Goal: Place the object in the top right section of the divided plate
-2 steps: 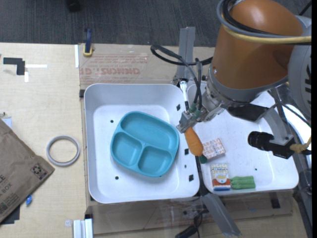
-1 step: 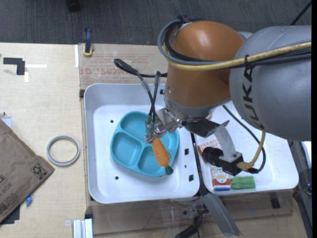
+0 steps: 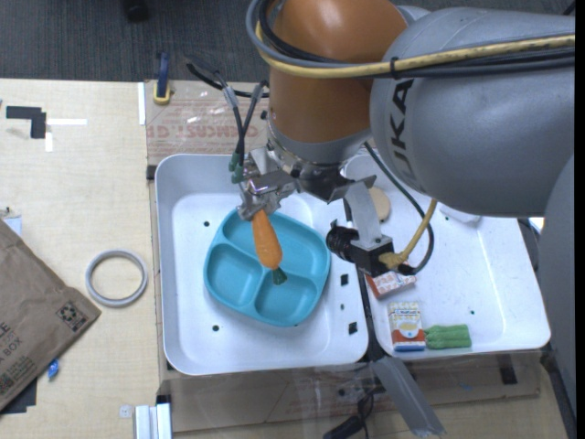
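The big grey arm with its orange band leans over the left white bin. Its end effector is closed on the top of a toy carrot, which hangs down at a slant. The carrot is over the blue divided plate, and its green tip is down near the middle of the plate, where the walls between the parts meet. The plate sits flat in the left bin. In the right white bin lie a small box, a green thing just beside it, and a red and white packet. On the counter to the left lie a roll of tape and a brown cardboard box.
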### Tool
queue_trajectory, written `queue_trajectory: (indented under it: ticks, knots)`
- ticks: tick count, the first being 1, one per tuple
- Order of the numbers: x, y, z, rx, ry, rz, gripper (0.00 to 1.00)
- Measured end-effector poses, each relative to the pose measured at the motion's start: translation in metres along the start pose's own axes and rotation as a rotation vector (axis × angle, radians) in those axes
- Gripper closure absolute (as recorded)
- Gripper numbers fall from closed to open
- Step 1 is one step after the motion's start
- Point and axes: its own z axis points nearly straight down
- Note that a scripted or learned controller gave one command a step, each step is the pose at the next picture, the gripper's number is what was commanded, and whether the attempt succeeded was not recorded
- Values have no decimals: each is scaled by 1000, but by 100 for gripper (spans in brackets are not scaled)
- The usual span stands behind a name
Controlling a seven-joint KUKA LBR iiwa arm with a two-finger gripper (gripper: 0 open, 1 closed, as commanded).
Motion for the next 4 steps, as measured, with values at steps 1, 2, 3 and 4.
queue_trajectory:
  ticks: [1,2,3,4]
  knots:
    - [24,-51,49,2,0,-62,100]
    - [-24,-51,66,1,1,-32,100]
    - [5,-48,59,0,0,-286,100]
    - [-45,-50,96,3,1,-82,100]
